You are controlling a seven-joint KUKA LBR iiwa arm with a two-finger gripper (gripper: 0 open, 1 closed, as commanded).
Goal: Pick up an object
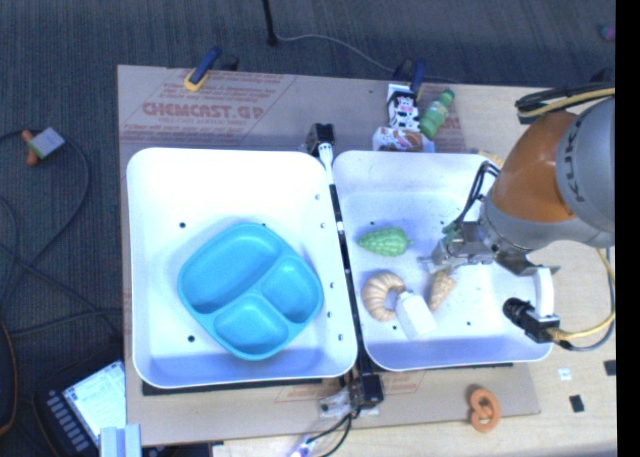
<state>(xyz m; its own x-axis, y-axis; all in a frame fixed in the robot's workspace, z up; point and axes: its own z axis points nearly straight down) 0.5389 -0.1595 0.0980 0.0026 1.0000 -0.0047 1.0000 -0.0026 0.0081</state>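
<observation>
Arm in from right, gripper (452, 248) low over right bin (470, 345), can't tell its state tbh. Tan shell-like piece (440, 288) just below it. Green lumpy thing (384, 241) near bin's left wall, croissant (381, 294) touching white block (416, 316). Blue divided tray (250, 287) in left bin (160, 245).

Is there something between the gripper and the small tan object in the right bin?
Nothing visible. The gripper hangs just above the upper end of the tan object, with bare bin floor around. The croissant and white piece lie to its left, the green object further up.
</observation>
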